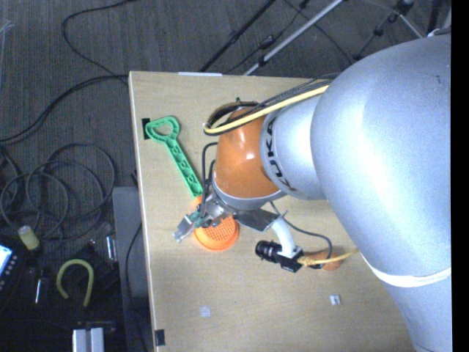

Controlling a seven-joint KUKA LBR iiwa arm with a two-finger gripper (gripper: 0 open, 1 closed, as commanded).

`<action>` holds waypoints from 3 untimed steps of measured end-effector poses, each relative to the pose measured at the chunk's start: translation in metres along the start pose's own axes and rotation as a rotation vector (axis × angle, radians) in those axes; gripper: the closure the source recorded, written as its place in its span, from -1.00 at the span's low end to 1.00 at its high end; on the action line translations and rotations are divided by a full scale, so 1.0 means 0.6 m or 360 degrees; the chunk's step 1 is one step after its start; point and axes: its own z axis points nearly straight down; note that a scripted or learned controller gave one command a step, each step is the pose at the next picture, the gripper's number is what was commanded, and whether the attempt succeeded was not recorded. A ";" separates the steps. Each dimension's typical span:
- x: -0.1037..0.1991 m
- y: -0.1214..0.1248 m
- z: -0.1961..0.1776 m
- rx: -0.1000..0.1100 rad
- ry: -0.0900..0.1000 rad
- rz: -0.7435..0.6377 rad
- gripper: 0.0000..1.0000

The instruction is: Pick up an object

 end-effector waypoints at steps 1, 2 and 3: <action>-0.020 0.012 -0.029 0.0025 -0.0002 0.0873 -1.00; -0.020 0.011 -0.041 0.0033 0.0001 0.0874 1.00; -0.142 0.013 -0.250 0.0022 -0.0013 0.1634 1.00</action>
